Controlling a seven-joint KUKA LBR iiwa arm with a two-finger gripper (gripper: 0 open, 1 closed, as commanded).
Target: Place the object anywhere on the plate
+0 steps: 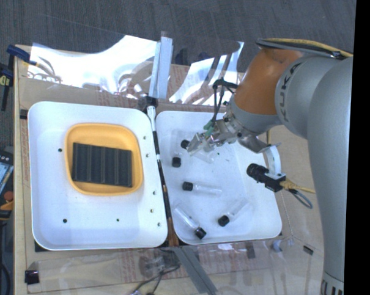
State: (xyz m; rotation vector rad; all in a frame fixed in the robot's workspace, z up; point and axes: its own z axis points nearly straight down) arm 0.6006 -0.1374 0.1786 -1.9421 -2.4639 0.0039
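**Claw over the right bin, vials scattered, plate in the left bin**

Checking in from my remote seat. The arm (298, 87) reaches in from the right, and I can read part of "KUKA" on the grey casing at the bottom right and on the upper link. The claw (205, 140) sits low over the upper part of the right bin (255, 229), and there's a clear vial with a black cap (194, 144) right at its tips. Honestly I can't tell whether the claw is spread or pinching that vial; it's all glare and clear plastic there.

More clear vials lie loose in the same bin: one near the middle (198, 188), one at the lower edge (191, 223), one lower right (231, 214), plus a small black cap (176, 162) near the divider.

The yellow plate (103, 137) with the dark ribbed insert (103, 165) sits in the left bin (47, 217), well apart from the vials.
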